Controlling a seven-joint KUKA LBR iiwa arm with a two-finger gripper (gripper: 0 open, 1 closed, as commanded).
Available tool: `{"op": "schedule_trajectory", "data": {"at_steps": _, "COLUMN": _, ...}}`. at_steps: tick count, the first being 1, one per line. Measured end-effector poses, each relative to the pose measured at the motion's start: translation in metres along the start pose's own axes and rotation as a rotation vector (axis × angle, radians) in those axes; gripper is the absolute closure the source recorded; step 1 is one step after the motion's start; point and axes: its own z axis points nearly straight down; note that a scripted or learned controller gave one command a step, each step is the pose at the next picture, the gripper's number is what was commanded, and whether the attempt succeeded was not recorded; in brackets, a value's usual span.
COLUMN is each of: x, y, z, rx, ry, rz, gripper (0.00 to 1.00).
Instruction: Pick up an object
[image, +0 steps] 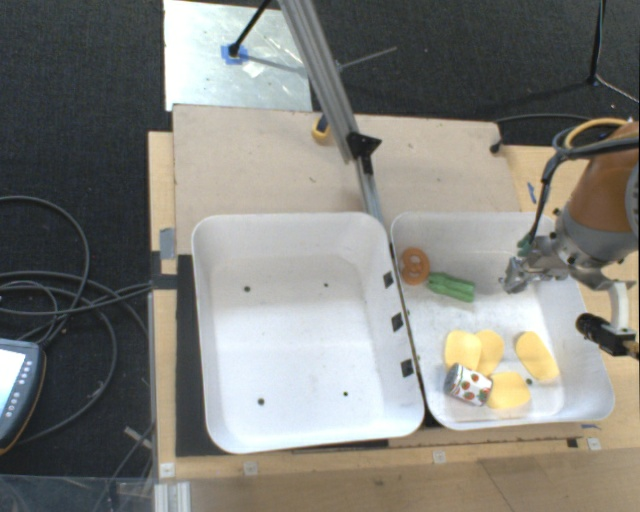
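Camera view, looking down at a slant on a tabletop (260, 160) carrying two shallow white bins side by side. The left bin (230, 250) takes the middle of the frame; the right bin (590, 400) sits at the lower right, touching it along a shared edge. The arm (600, 200), grey with an orange band, comes in at the right edge of the frame, and its gripper (515, 278) hangs over the upper part of the right bin; whether it is spread or pressed together cannot be told from here, and nothing is seen in it. In that bin, an orange round piece (414, 265) lies just beside a green object (452, 288) near the upper left corner. Lower down, several yellow pieces (475, 350) cluster together, with a small spotted white box (467, 385) touching them.
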Motion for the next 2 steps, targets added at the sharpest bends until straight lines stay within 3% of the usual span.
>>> {"op": "schedule_trajectory", "data": {"at_steps": 2, "x": -0.010, "y": 0.011, "z": -0.115, "rx": -0.004, "ry": -0.002, "rz": -0.004, "gripper": 1.00}}
